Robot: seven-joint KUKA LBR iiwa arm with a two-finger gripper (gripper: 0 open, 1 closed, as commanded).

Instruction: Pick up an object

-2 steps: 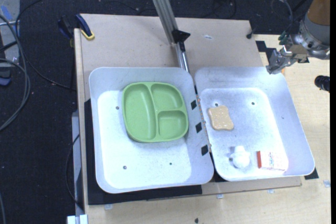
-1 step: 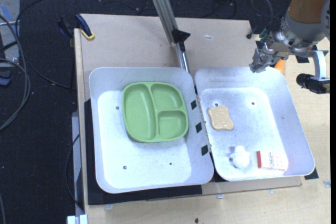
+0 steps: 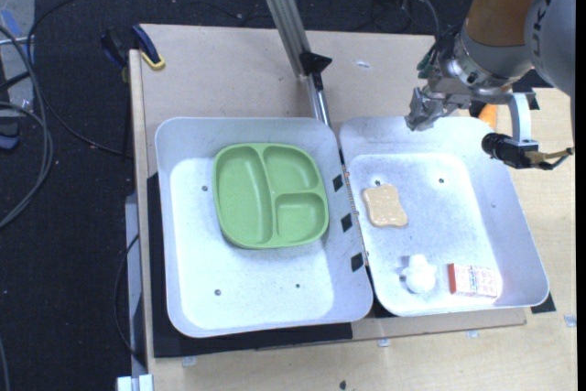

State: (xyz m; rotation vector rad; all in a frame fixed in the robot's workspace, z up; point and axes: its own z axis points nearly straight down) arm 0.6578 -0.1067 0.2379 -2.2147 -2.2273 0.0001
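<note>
Nothing lifted yet: the metal two-finger claw (image 3: pixel 423 118), grip state unclear, hovers well above the tan toast-shaped slice (image 3: pixel 385 206) lying untouched.

- Two bins sit side by side on the surface (image 3: pixel 229 69), their inner edges touching.
- A divided plate (image 3: pixel 271 195) lies in the left bin (image 3: pixel 183 288), toward its back.
- In the right bin (image 3: pixel 499 197): a toast slice (image 3: pixel 385 206) near the left wall, a small round lump (image 3: pixel 419 275) and a little carton (image 3: pixel 474 280) along the front.
- The pincer (image 3: pixel 421 116) hangs over that bin's back rim.
</note>
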